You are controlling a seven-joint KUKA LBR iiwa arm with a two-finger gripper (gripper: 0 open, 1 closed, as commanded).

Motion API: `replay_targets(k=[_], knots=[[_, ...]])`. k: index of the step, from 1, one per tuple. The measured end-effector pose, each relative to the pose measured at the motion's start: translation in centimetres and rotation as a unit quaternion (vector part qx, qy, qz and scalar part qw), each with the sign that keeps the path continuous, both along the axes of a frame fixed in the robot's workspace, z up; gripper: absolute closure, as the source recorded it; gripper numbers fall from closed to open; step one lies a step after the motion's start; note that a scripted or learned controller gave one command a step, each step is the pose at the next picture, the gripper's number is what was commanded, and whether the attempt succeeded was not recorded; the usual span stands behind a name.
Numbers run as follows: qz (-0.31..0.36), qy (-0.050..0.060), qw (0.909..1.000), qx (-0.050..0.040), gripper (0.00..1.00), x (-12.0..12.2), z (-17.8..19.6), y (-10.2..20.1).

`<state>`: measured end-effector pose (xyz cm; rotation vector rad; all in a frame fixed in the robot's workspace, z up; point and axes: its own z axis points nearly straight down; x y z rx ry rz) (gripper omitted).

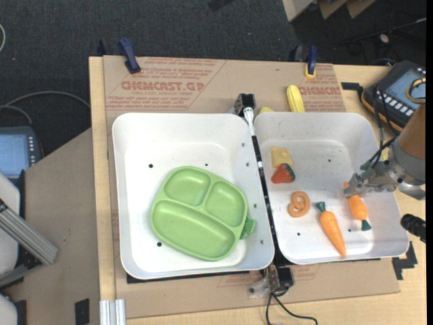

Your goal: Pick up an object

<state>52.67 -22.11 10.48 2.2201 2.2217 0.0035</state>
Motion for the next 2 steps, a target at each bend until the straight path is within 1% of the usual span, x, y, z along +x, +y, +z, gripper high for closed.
replay_targets(k=[1, 2], knots=[[0.001, -0.001, 1.0, -0.0011, 1.0, -4.8, -1.4, 7.8], [0.005, -0.005, 1.0, -0.0002, 1.0, -2.0, 8.6, 15.2]])
